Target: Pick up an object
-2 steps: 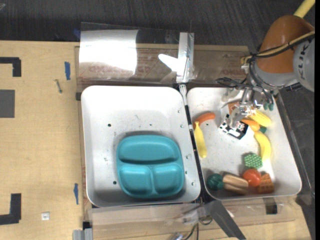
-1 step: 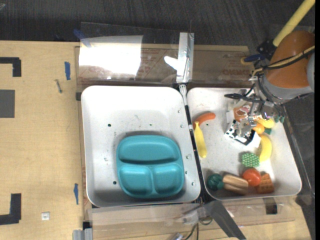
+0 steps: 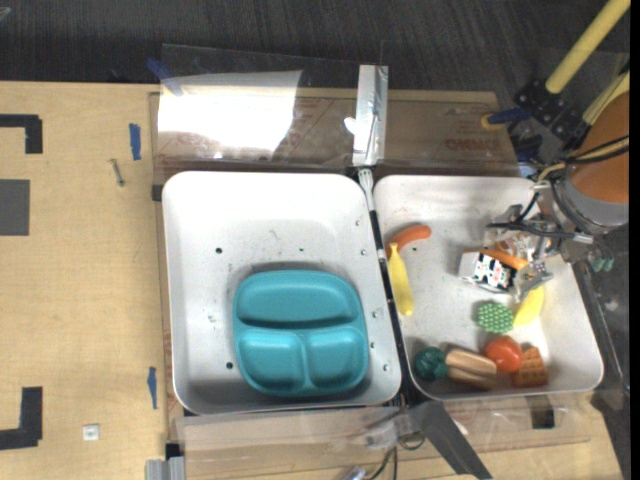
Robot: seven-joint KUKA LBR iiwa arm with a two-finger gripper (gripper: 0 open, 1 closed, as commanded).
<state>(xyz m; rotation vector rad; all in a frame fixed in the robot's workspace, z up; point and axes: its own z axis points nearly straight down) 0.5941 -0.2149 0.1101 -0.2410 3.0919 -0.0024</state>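
Observation:
My gripper (image 3: 518, 240) hangs over the right side of the right bin (image 3: 440, 203), reaching in from the right under the orange-banded wrist. Just below and to its left lies a small black, white and orange toy (image 3: 489, 271), close to the gripper or touching it; I cannot tell which. Loose in the same bin are an orange curved piece (image 3: 410, 235), a yellow banana (image 3: 400, 281), a green dotted round piece (image 3: 493, 317), a yellow wedge (image 3: 529, 306), a red tomato (image 3: 502, 350), a tan bread roll (image 3: 470, 365), a dark green piece (image 3: 431, 362) and an orange waffle block (image 3: 533, 366).
A teal divided plate (image 3: 300, 330) lies in the near half of the left bin (image 3: 260, 203). A clear plastic sheet (image 3: 240, 113) and an upright divider (image 3: 370, 113) stand behind the bins. The wooden bench (image 3: 70, 268) stretches to the left.

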